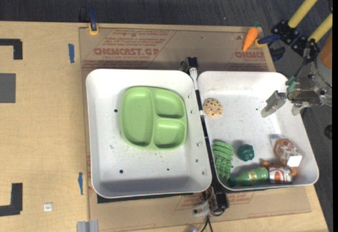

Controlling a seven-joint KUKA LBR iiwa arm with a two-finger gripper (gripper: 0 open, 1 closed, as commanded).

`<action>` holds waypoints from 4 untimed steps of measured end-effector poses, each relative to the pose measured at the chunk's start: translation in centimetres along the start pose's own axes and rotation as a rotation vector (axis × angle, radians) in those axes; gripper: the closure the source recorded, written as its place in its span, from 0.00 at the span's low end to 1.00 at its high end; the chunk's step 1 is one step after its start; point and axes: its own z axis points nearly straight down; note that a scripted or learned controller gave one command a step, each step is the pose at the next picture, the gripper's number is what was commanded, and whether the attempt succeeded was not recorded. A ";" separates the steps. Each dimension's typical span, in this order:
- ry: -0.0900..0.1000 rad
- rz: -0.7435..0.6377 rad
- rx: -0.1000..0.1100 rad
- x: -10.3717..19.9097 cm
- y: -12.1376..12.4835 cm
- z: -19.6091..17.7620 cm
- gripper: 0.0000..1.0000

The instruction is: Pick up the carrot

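Jaws (283,101) spread wide, nothing between them, poised over the upper right of the right bin (240,82). Below, along the bin's lower edge: bottle (262,175), green toy (245,152), leafy green piece (223,158); cookie (212,107) nearer the divider. Left bin (100,120) holding a green divided plate (154,117). Carrot (250,38) outside both bins, on the tabletop (42,120) beyond the right bin's far edge, probably requiring a reach past that edge.
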 end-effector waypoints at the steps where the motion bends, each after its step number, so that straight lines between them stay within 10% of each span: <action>1: -0.003 -0.138 -0.004 -4.0 2.5 -19.9 0.00; 4: -0.002 0.671 -0.005 -7.4 14.1 -15.4 0.00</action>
